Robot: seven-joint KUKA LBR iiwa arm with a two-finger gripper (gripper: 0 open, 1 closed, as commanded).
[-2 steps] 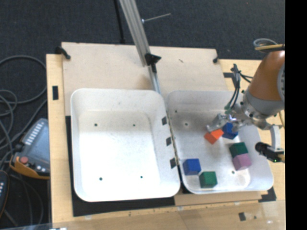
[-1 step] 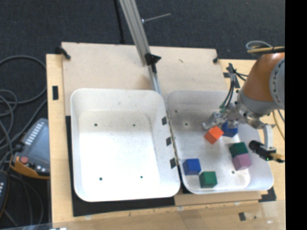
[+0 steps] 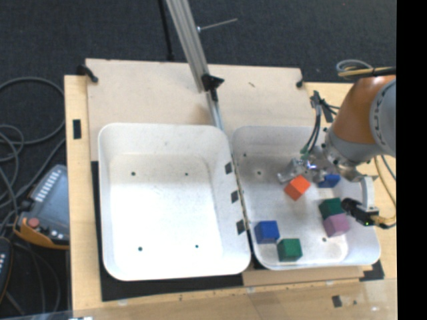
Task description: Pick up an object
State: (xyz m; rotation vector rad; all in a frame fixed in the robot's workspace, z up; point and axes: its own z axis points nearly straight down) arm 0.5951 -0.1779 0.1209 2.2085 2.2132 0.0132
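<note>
The right bin [image 3: 267, 142] holds several small blocks. An orange block [image 3: 297, 187] lies near the bin's middle, tilted. My gripper [image 3: 301, 173] hangs directly over the orange block's upper edge, reaching in from the right under the grey and orange wrist [image 3: 357, 122]. A blue block [image 3: 267, 231] and a green block [image 3: 289, 249] sit near the bin's front. A dark green block [image 3: 330, 208] and a purple block [image 3: 336, 224] lie at the right. Another blue piece [image 3: 328, 181] peeks out beside the gripper, partly hidden by it.
The left bin [image 3: 167, 135] stands next to the right one, with a narrow gap between them. A slanted metal rail [image 3: 190, 35] rises from the back of the bench. Cables and a pendant [image 3: 43, 205] lie off the bench at left.
</note>
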